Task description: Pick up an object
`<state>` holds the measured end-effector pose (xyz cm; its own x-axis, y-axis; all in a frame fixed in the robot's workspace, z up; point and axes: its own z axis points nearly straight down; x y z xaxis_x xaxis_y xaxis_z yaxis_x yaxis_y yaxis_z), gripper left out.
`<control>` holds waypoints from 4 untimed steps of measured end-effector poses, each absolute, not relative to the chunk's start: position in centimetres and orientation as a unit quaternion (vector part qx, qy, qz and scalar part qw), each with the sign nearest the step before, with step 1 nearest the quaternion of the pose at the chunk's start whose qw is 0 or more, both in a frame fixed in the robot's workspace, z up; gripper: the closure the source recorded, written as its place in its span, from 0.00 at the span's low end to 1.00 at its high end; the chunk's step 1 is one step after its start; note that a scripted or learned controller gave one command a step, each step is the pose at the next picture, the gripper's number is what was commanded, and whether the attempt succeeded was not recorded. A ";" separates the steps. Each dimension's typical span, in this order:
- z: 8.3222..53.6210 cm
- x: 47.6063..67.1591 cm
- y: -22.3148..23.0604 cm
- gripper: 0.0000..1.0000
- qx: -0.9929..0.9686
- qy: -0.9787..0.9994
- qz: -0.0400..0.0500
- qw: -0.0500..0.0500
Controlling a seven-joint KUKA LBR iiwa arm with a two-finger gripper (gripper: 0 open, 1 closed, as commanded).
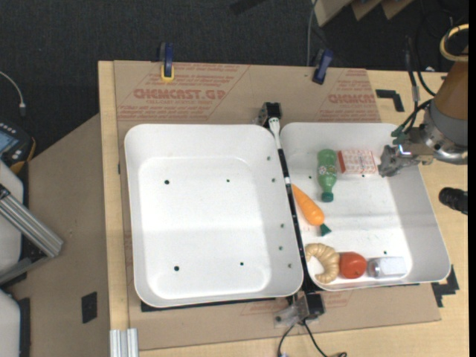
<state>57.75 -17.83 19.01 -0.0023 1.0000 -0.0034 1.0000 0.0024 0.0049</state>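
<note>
Looking at: two white bins side by side on a brown board (pixel 223 80), seen from above at a slant.
Arm: comes in from the right, wrist over the far right edge of the right bin (pixel 424 222).
Gripper (pixel 389 162): sits low over that bin's upper right part, just right of a small red-and-white packet (pixel 357 162). Honestly can't tell how wide it's spread, it's just a dark blob from up here, and I see nothing gripped in it.
Green bottle (pixel 326 172): lying in the right bin, just left of the packet, cap end toward the near side.
Carrot (pixel 308 206): orange toy one, tucked against the divider between the bins, green tip pointing to the near side.
Near edge of right bin: a croissant (pixel 323 261), a red round thing (pixel 352 265) touching it, then a clear bottle (pixel 387 267) lying just beside that.
Left bin (pixel 201 222): plain white floor with a few dark dots.
Clamps: a blue one (pixel 166 59) and another (pixel 322 65) on the board's far edge.
</note>
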 end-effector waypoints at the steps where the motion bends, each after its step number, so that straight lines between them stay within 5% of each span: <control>1: 20.0 57.8 -17.9 1.00 0.706 0.708 0.001 0.005; 4: 23.1 58.0 -17.9 1.00 0.705 0.709 0.001 0.010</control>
<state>58.00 -17.91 23.08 -0.0065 0.9999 -0.0124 0.9998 0.0067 0.0164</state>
